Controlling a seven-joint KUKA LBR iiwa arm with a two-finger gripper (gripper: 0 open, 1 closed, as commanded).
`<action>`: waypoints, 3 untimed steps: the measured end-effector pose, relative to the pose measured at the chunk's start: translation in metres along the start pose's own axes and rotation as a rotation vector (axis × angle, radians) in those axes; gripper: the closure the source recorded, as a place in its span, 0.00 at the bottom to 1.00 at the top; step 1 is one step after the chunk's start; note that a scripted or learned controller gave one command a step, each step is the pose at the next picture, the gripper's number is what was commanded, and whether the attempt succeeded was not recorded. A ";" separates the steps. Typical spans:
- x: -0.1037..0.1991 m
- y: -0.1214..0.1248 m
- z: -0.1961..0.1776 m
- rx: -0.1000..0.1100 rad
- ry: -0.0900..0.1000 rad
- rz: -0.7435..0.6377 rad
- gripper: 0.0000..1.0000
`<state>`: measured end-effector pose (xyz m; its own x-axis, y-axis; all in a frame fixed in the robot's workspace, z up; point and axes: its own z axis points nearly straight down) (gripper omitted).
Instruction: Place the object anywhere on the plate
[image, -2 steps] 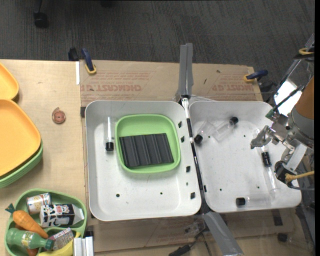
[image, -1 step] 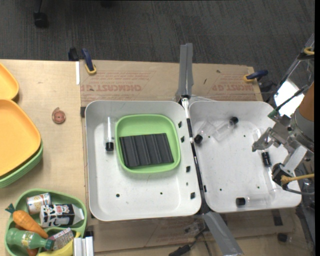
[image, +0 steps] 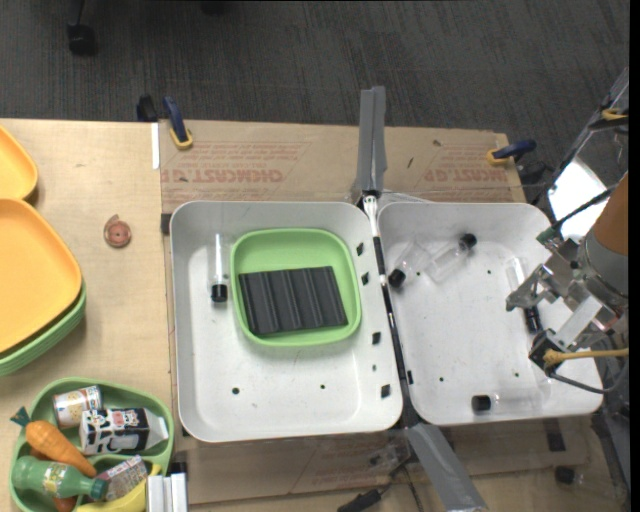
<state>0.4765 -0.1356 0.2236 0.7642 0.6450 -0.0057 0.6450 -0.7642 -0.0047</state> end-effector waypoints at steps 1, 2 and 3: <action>0.005 -0.004 -0.002 -0.002 0.002 0.131 0.00; 0.005 -0.004 -0.002 -0.002 0.002 0.131 0.00; 0.005 -0.004 -0.002 -0.002 0.002 0.132 0.00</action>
<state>0.4774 -0.1292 0.2251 0.8422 0.5391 -0.0040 0.5391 -0.8422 -0.0019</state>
